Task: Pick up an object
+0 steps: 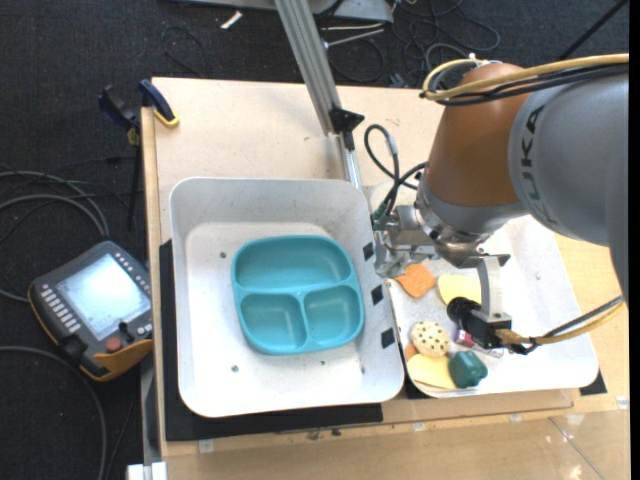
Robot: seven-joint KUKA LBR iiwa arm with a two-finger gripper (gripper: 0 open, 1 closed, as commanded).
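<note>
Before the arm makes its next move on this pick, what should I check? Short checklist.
1. Things to pick in the right bin: ok; orange piece, cookie, green object.
2. Gripper close to a target: ok, beside the orange piece.
3. Anything already held: cannot tell, the arm covers it.
4. Green object standing free: not ok, touches a yellow slice.
5. Teal plate out of the way: ok, in the left bin.

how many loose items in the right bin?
5 visible: orange wedge and pale yellow piece mid-bin; cookie, yellow slice and green lump at the front edge. The arm may hide more.
</note>
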